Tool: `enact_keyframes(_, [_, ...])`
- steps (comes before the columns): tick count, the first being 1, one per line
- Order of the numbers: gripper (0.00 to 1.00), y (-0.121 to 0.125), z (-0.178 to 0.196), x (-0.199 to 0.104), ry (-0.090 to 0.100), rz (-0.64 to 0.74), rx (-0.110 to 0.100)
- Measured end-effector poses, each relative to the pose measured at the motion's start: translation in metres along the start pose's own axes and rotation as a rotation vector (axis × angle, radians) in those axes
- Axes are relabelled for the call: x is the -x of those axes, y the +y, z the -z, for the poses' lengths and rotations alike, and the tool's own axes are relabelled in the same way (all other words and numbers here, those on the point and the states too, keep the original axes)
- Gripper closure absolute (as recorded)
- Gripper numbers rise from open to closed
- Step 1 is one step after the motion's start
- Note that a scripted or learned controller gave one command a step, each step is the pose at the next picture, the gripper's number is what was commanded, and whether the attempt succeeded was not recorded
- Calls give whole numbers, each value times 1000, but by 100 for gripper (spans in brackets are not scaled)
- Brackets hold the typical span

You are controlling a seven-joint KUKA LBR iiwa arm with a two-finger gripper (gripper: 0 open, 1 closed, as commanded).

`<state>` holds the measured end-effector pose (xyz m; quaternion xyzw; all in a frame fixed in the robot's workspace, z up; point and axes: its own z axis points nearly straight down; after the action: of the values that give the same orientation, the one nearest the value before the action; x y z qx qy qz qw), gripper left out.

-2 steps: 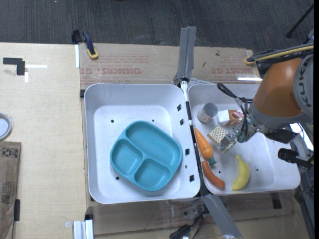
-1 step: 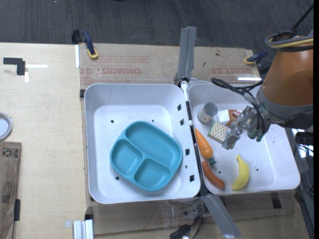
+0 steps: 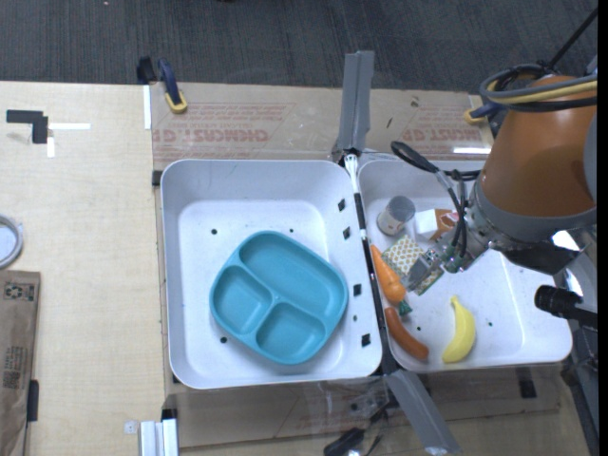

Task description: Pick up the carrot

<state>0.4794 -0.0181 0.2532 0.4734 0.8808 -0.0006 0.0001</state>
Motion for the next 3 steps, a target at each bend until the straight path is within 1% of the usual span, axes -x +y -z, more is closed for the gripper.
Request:
enact_keyframes(1, [100,38,-62,-36,2,944,1])
enact_keyframes(2, [0,38,-62,-36,2,945,1])
enact_keyframes(3, [0,71,-62,-4,-2,957,3])
